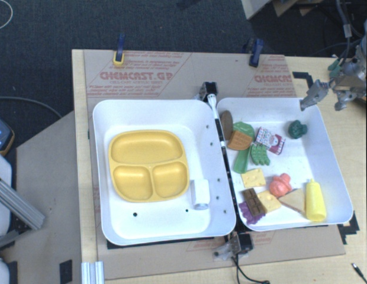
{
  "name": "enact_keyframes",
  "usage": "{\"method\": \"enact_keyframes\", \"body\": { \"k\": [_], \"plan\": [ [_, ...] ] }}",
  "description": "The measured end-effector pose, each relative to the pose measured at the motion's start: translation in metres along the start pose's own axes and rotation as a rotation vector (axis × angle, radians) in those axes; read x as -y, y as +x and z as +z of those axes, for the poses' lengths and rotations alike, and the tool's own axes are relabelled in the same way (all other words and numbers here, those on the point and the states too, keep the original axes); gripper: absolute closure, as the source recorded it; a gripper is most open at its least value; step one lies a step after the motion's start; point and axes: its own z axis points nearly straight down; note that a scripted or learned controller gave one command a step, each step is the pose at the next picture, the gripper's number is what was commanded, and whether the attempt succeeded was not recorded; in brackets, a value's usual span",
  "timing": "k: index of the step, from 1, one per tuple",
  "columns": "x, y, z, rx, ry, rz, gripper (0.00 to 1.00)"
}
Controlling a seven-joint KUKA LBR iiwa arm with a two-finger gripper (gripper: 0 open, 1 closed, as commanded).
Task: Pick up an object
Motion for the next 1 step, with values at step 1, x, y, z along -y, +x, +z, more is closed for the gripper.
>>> {"method": "enact_keyframes", "body": {
  "k": [1],
  "plan": [
    [0.0075, 0.0079, 0.0560, -0.002, 0.006, 0.000, 0.00]
  ]
}}
